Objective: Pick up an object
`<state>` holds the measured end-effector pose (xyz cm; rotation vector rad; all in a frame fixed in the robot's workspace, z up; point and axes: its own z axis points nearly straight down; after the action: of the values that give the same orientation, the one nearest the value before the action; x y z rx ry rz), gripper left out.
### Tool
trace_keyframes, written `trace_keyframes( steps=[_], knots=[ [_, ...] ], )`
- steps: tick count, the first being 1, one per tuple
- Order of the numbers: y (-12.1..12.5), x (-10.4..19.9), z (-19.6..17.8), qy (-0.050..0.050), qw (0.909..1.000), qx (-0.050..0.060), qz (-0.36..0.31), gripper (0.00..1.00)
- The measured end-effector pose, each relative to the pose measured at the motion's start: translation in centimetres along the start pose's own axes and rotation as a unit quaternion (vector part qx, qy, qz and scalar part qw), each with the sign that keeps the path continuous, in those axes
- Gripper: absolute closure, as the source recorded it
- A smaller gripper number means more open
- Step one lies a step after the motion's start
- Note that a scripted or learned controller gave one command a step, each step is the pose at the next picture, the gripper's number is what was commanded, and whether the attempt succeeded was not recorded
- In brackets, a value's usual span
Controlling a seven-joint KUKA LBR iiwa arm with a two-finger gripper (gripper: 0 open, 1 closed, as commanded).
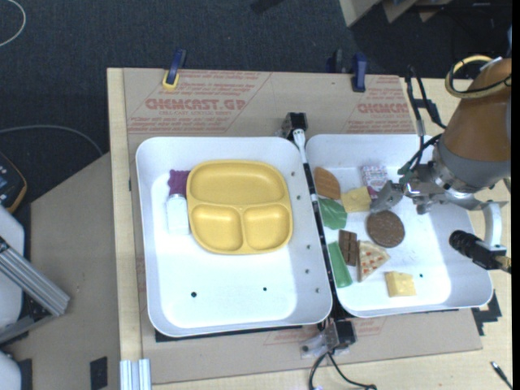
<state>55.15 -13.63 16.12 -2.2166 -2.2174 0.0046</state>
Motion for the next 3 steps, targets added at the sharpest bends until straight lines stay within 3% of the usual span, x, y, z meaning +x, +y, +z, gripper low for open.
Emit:
trace_keyframes(
  steps=[1, 2, 3],
  knots=[
    [0.4, -0.8, 5.6, 0.0, 1.0, 0.0, 0.001, 0.0],
    [0.4, -0.8, 7.8, 0.0, 1.0, -0.001, 0.0, 0.0],
    [0.5, -0.8, 6.6, -0.001, 1.0, -0.003, 0.001, 1.0]
  ],
)
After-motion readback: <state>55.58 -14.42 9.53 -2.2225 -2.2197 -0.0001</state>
